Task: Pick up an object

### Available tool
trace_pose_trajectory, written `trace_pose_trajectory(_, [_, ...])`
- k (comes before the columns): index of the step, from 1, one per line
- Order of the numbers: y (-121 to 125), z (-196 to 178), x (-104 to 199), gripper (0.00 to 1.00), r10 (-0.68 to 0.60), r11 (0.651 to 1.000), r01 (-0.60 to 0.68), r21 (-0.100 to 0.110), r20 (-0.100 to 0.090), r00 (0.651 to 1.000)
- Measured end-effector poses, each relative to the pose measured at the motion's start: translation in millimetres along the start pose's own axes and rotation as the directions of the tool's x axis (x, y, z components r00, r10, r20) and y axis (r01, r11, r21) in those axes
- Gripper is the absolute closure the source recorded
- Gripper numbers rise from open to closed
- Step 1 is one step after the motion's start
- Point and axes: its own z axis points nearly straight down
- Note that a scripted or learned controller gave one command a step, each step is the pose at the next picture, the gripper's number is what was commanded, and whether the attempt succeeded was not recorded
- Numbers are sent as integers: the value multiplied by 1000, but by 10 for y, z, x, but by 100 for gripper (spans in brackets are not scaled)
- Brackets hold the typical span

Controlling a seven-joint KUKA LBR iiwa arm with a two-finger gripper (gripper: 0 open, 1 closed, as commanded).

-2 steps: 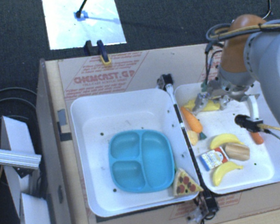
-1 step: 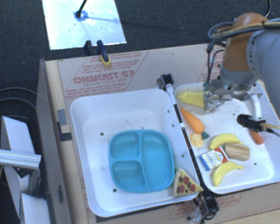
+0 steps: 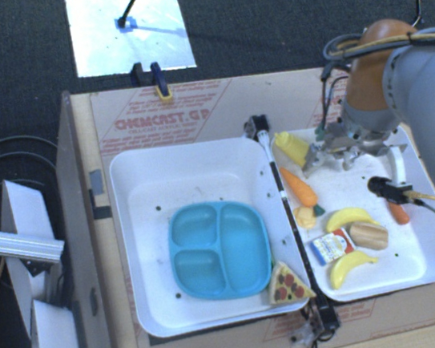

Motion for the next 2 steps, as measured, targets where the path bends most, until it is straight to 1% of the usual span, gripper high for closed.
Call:
trace_pose_trajectory(1, [175, -957, 534, 0, -2, 999, 2, -38, -3, 1000])
trace_pose_trajectory(2, [-285, 180, -81, 0, 12, 1000, -12, -19, -2, 1000])
